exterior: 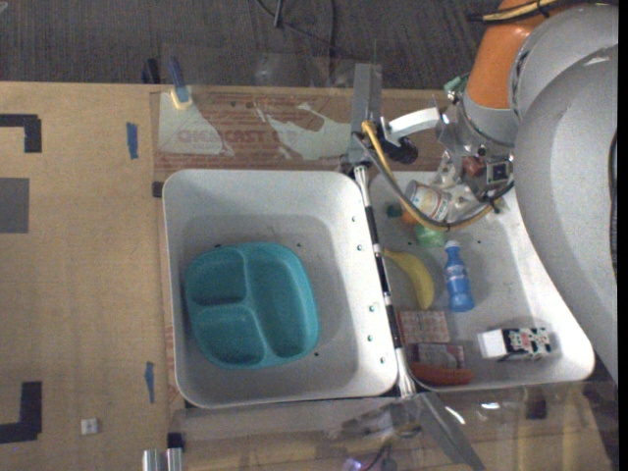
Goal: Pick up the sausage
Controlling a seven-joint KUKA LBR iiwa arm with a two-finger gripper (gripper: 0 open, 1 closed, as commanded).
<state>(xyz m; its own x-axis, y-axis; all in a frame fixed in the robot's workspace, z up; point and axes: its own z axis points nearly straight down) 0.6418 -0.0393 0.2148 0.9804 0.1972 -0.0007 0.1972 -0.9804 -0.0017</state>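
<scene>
My end effector [461, 180] hangs over the right bin's [510, 292] far end, its grip state unclear, well apart from the sausage [441, 374] lying at the near wall.

Tan bench [78, 292], two white bins [260, 194] side by side, blue tape marks [131, 140]

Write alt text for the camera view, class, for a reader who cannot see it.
A grey robot arm reaches from the right over the right white bin, which holds a sausage at its near edge, a banana, a blue bottle and small boxes. The left bin holds a teal divided plate.
</scene>
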